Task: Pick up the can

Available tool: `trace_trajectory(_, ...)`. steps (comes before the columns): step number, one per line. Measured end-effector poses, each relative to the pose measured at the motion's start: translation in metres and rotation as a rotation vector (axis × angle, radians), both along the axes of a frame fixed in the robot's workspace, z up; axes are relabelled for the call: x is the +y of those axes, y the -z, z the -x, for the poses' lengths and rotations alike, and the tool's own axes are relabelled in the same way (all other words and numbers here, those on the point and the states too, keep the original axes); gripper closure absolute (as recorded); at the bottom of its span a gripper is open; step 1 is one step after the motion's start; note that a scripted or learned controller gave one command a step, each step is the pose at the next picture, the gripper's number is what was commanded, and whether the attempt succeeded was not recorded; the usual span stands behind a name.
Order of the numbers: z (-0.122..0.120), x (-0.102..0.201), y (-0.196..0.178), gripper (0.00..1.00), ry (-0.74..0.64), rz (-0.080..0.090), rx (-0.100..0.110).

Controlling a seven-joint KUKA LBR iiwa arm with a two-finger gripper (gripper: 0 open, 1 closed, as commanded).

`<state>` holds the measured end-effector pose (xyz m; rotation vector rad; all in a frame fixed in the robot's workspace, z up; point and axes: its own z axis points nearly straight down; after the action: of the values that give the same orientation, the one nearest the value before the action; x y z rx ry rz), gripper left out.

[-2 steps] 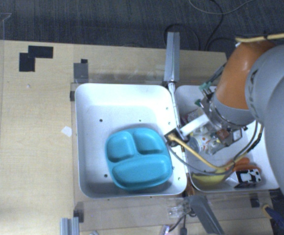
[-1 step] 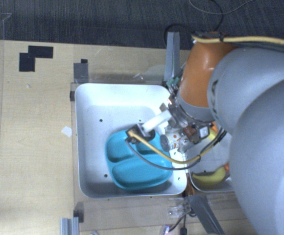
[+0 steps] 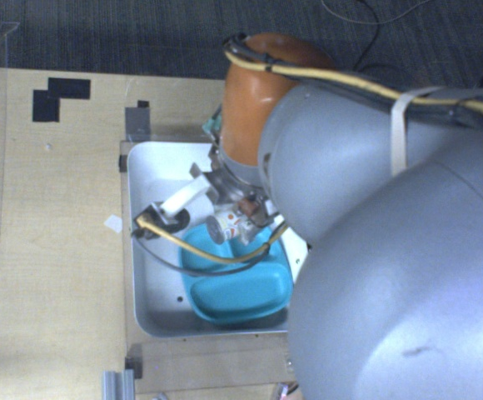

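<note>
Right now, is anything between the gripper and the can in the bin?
Nothing visible does. The gripper sits low in the white bin, right over what looks like the can, a small silvery thing at the blue tub's upper rim. A yellow cable loops just left of it; the arm hides the rest.

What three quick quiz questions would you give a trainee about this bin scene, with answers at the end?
1. True or false: the blue bowl lies inside the white bin.
2. Which colour is the band above the arm's wrist: A green, B orange, C red?
3. Fill in: the yellow cable loops over the bowl's ____ side in the camera view.

Key: 1 true. 2 B. 3 left. The gripper hangs over the bowl's upper edge; the can can't be made out.
</note>
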<state>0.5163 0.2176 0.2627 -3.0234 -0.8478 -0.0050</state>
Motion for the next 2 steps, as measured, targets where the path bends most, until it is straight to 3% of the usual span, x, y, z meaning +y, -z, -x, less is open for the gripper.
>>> trace_trajectory(1,0.014,-0.037,-0.033,1.00,0.277,0.000,-0.002)
trace_trajectory(2,-0.067,-0.009,-0.026,1.00,0.344,-0.001,-0.002)
